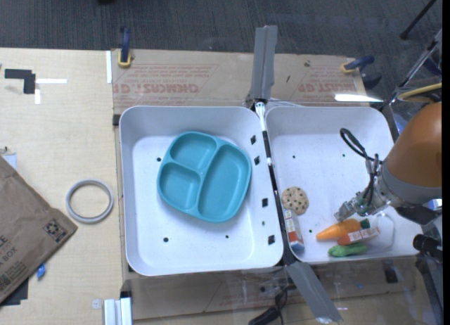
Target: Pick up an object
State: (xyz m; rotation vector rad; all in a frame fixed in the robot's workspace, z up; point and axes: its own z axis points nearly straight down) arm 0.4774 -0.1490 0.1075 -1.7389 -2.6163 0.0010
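So my bench (56, 148) is carrying two white bins: the left bin (130, 197) and right bin (316, 116) are sitting touching, side by side, on cardboard (190, 77). A tape ring (89, 200) is lying just left of them, with a brown box (24, 236) nearby.

arm: enters from right, orange band high | gripper (354, 209): low, angled down-left over right bin
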